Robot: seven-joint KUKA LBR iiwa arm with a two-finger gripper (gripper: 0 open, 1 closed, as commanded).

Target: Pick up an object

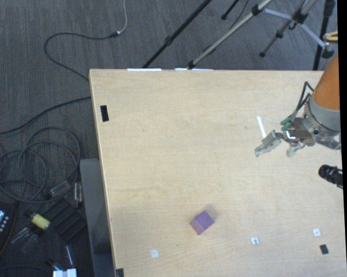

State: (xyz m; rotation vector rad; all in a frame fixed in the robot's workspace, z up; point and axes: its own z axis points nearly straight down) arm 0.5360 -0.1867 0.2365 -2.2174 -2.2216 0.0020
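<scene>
Well below and left of the fingers point(279, 145), which we see spread wide and empty, the purple block point(202, 222) sits alone on the counter point(173, 135), free to approach from above.

Robotics lab, plywood bench point(179, 135), loose cables point(32, 168) on grey carpet, tripod legs point(271, 15)

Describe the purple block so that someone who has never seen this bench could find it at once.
Start at the wooden bench top and go to its near edge, left of the middle. The purple block lies there alone, far from the gripper at the right. It is the only coloured solid on the wood; the things near it are tiny flat white and black marks.
</scene>
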